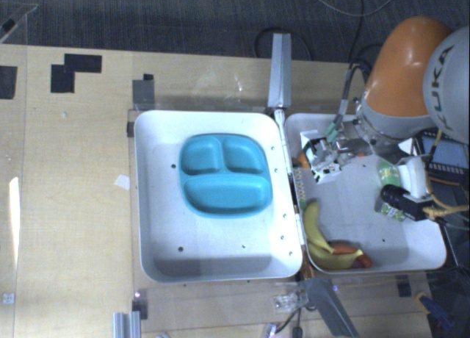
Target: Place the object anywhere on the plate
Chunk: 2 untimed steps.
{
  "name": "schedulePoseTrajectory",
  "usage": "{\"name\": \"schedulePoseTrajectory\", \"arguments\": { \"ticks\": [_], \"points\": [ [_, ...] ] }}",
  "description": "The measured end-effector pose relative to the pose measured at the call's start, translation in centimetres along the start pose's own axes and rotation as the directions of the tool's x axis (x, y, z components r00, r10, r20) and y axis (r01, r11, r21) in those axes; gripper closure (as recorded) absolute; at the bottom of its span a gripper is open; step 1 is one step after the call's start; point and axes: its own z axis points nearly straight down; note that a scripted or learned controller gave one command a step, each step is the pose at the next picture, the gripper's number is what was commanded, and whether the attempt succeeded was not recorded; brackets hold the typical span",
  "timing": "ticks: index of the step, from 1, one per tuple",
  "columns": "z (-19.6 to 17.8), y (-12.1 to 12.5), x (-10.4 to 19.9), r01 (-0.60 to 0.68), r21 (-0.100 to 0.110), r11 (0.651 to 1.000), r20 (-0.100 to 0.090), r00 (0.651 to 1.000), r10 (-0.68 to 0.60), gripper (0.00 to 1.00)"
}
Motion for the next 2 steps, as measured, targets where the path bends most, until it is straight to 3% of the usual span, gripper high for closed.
{"name": "schedulePoseTrajectory", "arguments": {
  "ticks": [1, 2],
  "points": [
    [3.6, 5.6, 3.3, 0.096, -0.003, 0.995, 0.000, 0.995, -0.096, 1.00],
    [4.0, 1.8, 5.2, 0.047, -0.025, 0.999, 0.004, 0.999, -0.047, 1.00]
  ]
}}
